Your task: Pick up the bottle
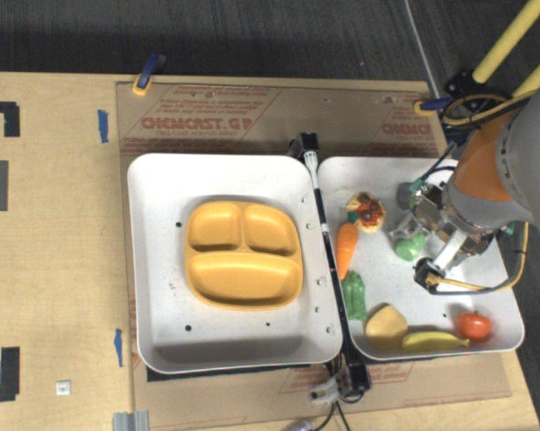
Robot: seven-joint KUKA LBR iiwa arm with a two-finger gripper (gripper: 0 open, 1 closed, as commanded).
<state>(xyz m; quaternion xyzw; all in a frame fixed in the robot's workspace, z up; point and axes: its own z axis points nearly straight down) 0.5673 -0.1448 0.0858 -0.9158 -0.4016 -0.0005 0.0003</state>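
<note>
Bottle [353, 295], green, lies along the right bin's [503, 330] left wall, down-left of the gripper [411, 237], whose opening I cannot tell.

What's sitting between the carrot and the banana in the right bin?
In the camera view, between the carrot and the banana lie the green bottle and, nearer the banana, a yellowish pear-like fruit.

Cardboard-covered bench [54, 268], two white bins side by side, left bin [153, 241], right bin [503, 317], blue tape marks [102, 126], perhaps clips.
</note>
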